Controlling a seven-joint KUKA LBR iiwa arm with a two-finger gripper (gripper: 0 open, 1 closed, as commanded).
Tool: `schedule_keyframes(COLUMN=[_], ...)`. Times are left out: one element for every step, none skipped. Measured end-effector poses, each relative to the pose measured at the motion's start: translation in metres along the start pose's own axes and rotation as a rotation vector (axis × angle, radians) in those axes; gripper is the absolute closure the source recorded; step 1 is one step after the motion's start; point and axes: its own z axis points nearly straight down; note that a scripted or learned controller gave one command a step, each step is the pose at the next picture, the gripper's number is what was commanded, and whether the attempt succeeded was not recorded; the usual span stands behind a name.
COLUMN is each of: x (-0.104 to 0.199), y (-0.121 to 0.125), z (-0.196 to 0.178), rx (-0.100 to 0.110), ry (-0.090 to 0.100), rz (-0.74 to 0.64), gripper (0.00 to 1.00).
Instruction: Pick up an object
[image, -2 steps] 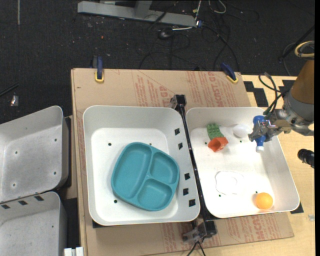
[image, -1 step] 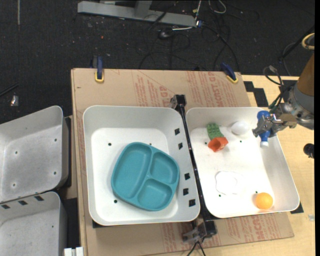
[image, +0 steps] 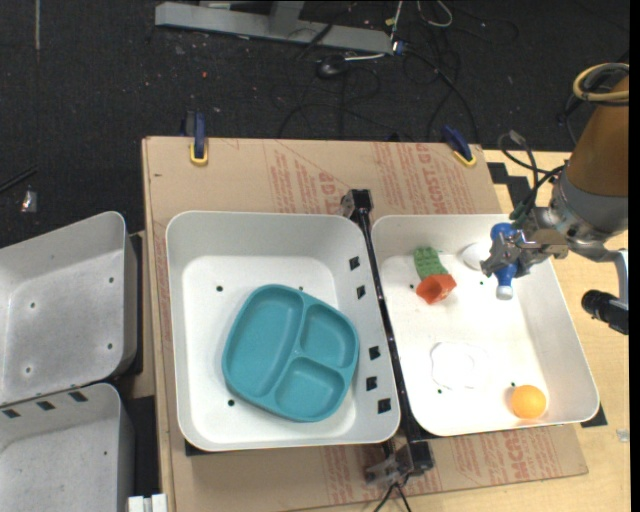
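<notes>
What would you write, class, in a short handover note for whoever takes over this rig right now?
Gripper: over the right bin's far side, nothing seen between its fingers.
Right bin: green block and red piece touching near the far left; orange ball in the near right corner.
Left bin: teal divided tray.
Done: nothing picked yet.
Left: grasp and lift one object.

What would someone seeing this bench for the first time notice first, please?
Probably the big teal divided plate, lying tilted in the left bin. Next, the claw hanging over the far side of the right bin, near a green block and a red-orange piece. An orange ball sits in that bin's near right corner.
</notes>
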Motion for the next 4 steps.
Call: schedule_keyframes(x=[0.053, 0.106, 0.154, 0.211], y=[-0.011, -0.018, -0.018, -0.015], z=[-0.007, 0.004, -0.006, -0.014], rx=[0.001, 0.003, 0.0, 0.0], ry=[0.001, 0.001, 0.001, 0.0], rz=[-0.001, -0.002, -0.002, -0.002], gripper=[1.0, 1.0, 1.0, 1.0])
